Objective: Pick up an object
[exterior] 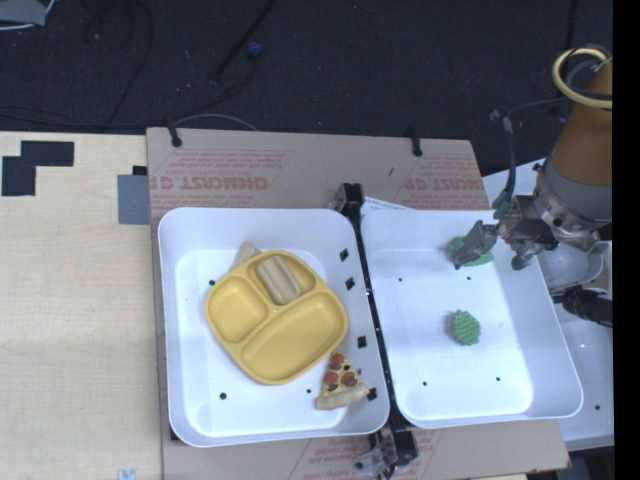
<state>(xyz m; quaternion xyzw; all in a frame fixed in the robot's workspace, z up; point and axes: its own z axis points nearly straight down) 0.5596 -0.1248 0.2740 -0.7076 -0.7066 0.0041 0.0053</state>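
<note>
Left bin [190,268]: one yellow divided plate [277,328], one hot dog [279,278] in its upper compartment, one pizza slice [341,382] beside it. Right bin [540,388]: one green ball [464,327]. Gripper [495,248], fingers spread, hangs at the bin's upper right, possibly touching one green piece [476,255].

A dark floor [300,48] strewn with cables [240,28] lies beyond the pale wooden bench [70,308]; brown cardboard [310,168] underlies 2 white bins [180,268].
</note>
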